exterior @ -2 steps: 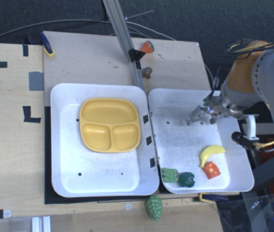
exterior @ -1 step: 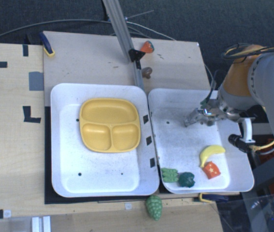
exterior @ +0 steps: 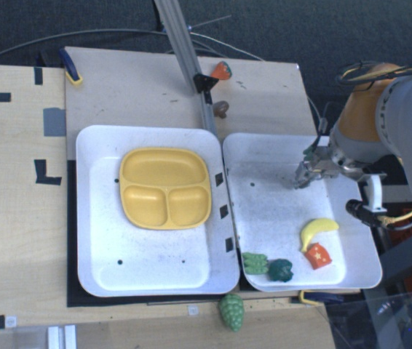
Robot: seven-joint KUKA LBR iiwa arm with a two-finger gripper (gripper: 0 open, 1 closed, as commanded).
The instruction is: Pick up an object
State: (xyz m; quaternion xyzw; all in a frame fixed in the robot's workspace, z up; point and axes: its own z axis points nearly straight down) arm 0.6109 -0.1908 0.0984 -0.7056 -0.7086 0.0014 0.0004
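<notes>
Four small toys lay in the right bin (exterior: 264, 195), all gathered toward its near right corner. The yellow banana (exterior: 317, 231) curved there with its far tip pointing right, and a little red block (exterior: 319, 257) with a pale mark on its face sat touching its near end. Along the near wall lay a light green leafy piece (exterior: 255, 262), and just beside it on the right a darker green lump (exterior: 281, 270) that looked like broccoli. The two green toys seemed to touch each other; a short gap separated them from the red block.

The gripper (exterior: 304, 177) hung over the far right part of that bin, well apart from the toys, with bare speckled floor beneath it. It was too small and dark to make out how it was set, and nothing could be seen in it. The grey arm (exterior: 402, 122) with its orange band (exterior: 359, 115) came in from the right, crossing the bin's right rim.

In the left bin (exterior: 93, 217) a yellow divided plate (exterior: 166, 187) with three compartments lay toward the far side. A bumpy green cluster like grapes (exterior: 231, 311) rested on the bench just outside the bins, at their near edge. Beyond the far edge a metal rail (exterior: 180, 38) slanted down to the gap between the bins, with a small orange-red object (exterior: 222, 70) beside it.
</notes>
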